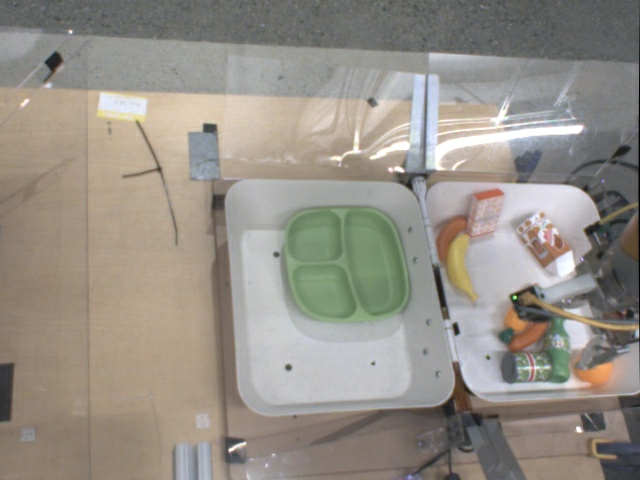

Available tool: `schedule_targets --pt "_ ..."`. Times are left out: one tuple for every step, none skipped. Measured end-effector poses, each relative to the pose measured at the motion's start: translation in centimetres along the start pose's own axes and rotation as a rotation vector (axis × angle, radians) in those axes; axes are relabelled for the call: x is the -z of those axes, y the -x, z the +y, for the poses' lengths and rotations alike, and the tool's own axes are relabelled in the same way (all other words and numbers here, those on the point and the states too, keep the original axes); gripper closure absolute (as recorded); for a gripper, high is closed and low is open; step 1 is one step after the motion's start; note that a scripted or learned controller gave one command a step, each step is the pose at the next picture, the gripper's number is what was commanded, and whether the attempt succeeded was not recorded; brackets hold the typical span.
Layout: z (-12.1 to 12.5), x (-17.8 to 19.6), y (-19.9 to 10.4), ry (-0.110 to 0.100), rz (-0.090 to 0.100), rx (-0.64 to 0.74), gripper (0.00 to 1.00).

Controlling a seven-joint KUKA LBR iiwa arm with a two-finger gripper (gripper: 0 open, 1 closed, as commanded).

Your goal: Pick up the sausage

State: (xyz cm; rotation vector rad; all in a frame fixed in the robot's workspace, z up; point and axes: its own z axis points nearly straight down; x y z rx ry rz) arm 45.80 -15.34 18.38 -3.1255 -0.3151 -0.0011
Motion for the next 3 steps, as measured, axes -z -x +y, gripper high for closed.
schedule_targets --pt "-0.8 -9.3 -5.7 -0.001 0.001 0.041 0.00" --pt "-0.6 -8.2 -5.8 -0.001 0.003 0.041 1.00" --pt "-5.5 2.7 -19.3 0.001 0.003 0.048 1.00"
